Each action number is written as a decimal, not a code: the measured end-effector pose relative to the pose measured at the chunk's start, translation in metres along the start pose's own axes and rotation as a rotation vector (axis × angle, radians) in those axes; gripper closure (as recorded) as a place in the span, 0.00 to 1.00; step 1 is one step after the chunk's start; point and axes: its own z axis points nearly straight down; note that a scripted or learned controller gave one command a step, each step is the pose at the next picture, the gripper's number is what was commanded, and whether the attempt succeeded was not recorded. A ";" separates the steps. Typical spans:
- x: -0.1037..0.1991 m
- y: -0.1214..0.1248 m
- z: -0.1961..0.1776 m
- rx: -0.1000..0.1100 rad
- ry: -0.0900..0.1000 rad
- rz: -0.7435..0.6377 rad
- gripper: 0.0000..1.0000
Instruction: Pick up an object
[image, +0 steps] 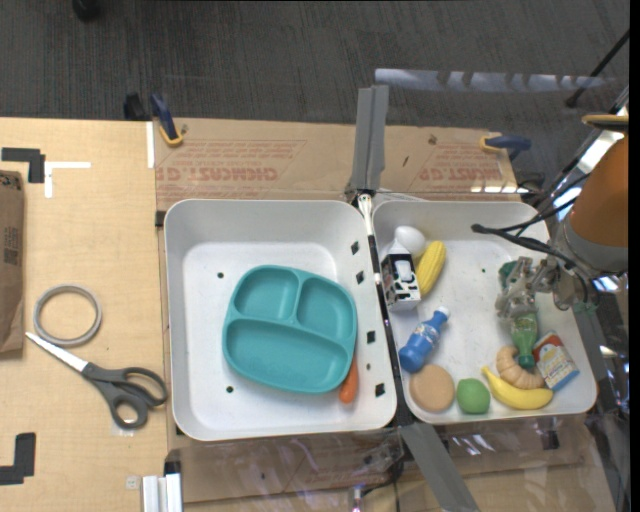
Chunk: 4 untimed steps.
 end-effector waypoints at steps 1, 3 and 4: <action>0.000 0.000 0.000 0.000 0.000 0.000 0.00; -0.002 0.002 -0.010 0.001 -0.005 -0.003 0.00; 0.002 -0.002 0.010 -0.001 0.005 0.139 0.00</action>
